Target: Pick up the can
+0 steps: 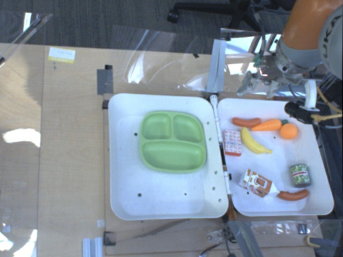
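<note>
A: Looking down on the bench point(64, 143), we see two white bins side by side. The left bin point(161, 197) holds a green divided plate point(173, 142).

B: And the can point(300, 175)?

A: We find it in the right bin point(316, 205), near the right wall, dark with a green label. A sausage point(293, 195) lies just below it, a small carton point(256, 183) to its left.

B: What else is there?

A: A banana point(254, 142), a carrot point(267, 125), an orange point(289, 131), another sausage point(246, 122) and a red-white packet point(232, 142).

B: The claw?

A: The claw point(262, 82) hangs above the bin's far edge, well apart from the can. We cannot tell its state.
</note>
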Robot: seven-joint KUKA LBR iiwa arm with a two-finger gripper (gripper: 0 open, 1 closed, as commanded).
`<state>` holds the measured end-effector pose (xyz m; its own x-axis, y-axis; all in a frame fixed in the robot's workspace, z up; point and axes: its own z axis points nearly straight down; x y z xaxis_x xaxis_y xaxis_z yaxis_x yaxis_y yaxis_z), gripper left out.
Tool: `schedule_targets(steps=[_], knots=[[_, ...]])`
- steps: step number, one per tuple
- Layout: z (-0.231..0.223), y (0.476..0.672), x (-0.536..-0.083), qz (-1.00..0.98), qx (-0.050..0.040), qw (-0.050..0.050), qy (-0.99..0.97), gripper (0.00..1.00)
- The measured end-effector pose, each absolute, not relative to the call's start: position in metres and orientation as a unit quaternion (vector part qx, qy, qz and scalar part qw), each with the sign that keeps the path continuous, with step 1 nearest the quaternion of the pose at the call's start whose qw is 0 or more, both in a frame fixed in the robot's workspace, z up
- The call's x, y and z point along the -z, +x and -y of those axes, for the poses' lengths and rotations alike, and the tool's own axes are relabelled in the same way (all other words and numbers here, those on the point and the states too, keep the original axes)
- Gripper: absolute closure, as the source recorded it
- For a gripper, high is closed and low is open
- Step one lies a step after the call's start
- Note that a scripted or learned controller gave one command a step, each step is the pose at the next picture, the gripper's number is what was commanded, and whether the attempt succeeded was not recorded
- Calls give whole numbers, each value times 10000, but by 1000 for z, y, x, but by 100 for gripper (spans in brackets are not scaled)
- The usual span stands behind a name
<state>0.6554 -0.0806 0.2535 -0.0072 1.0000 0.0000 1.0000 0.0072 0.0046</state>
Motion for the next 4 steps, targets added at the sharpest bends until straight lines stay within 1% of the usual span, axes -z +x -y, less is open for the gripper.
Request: schedule_targets(steps=[1, 2, 3, 4], knots=[[89, 582, -173, -8037, -14, 17, 5950, 0], [99, 635, -105, -7673, -72, 114, 6412, 0], [107, 539, -95, -7412, -84, 108, 6712, 0], [137, 657, -88, -7405, 103, -201, 6717, 0]])
